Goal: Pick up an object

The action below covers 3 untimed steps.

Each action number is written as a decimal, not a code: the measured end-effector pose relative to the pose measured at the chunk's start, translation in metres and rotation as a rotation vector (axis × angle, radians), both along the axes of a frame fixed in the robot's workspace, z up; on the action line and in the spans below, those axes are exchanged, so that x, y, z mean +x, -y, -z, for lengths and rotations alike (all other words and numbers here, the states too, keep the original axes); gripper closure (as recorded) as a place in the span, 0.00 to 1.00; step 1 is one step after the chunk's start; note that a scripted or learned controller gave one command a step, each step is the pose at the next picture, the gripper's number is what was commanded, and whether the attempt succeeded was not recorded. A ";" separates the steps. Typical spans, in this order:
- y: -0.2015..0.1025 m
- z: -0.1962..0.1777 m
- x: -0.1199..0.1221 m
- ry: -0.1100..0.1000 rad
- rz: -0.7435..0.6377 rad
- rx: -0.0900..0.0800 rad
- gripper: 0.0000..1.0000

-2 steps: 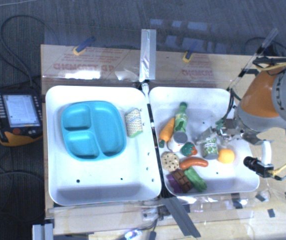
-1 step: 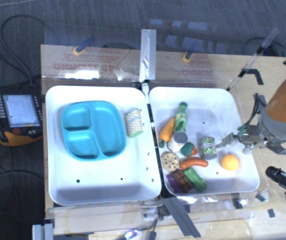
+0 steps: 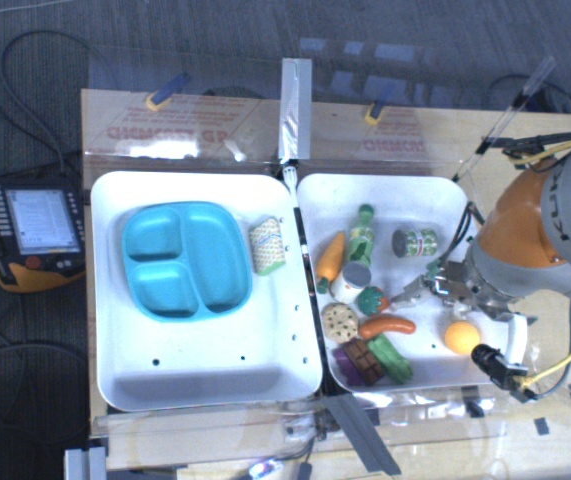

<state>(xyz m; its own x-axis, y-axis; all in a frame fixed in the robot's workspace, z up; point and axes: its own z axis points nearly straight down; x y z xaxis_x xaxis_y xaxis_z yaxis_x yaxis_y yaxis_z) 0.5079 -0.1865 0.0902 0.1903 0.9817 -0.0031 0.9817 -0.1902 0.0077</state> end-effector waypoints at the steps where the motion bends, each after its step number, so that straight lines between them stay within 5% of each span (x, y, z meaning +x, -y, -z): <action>1: 0.008 -0.001 0.038 -0.003 -0.064 0.003 0.00; 2: -0.030 -0.124 0.065 -0.009 -0.025 0.001 0.00; 3: -0.030 -0.082 0.160 -0.011 -0.128 0.000 0.00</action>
